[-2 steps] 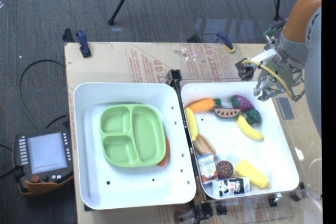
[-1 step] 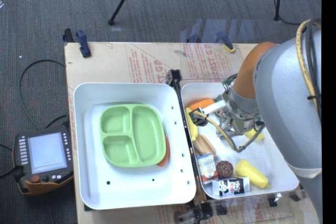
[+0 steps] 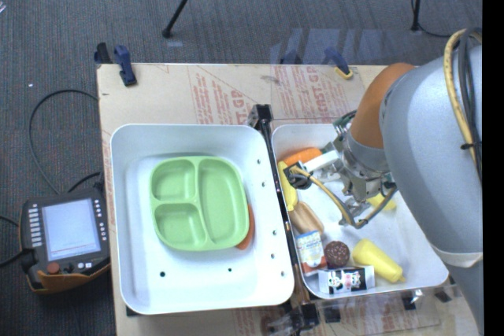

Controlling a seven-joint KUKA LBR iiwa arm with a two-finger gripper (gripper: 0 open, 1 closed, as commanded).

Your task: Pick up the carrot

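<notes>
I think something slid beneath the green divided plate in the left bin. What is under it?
An orange-red edge sticks out from under the green plate at its right rim. The plate covers the rest, so what it is cannot be told.

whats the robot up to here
The grey arm reaches in from the right, with its gripper low over the right bin, among the toy food. The carrot it is meant to pick up lies at the far left of that bin, apart from the gripper. The left bin holds a green divided plate.
</notes>
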